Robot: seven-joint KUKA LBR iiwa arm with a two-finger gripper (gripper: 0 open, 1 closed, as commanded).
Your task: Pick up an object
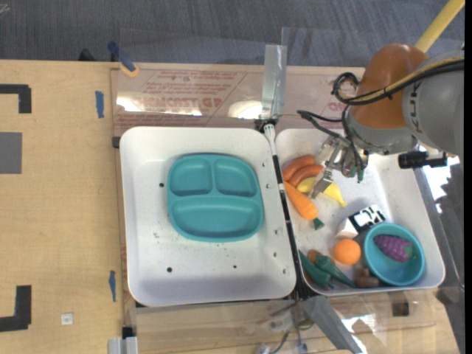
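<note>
My gripper (323, 177) hangs low over the upper left part of the right bin (413, 190). Its tip is among a pile of toy foods. Just left of it lie two orange-red sausage-like pieces (301, 168). A yellow piece (333, 193) sits right under it, partly covered by the gripper. An orange carrot with a green end (303, 203) lies slantwise just below and to the left. Nothing is clearly seen held in the gripper.
The left bin (140, 234) holds a teal divided plate (215, 196). Further down the right bin are an orange fruit (346, 251), a black-and-white object (366, 217), a blue bowl (377, 260) with purple grapes (395, 248), and green and brown pieces (330, 270).
</note>
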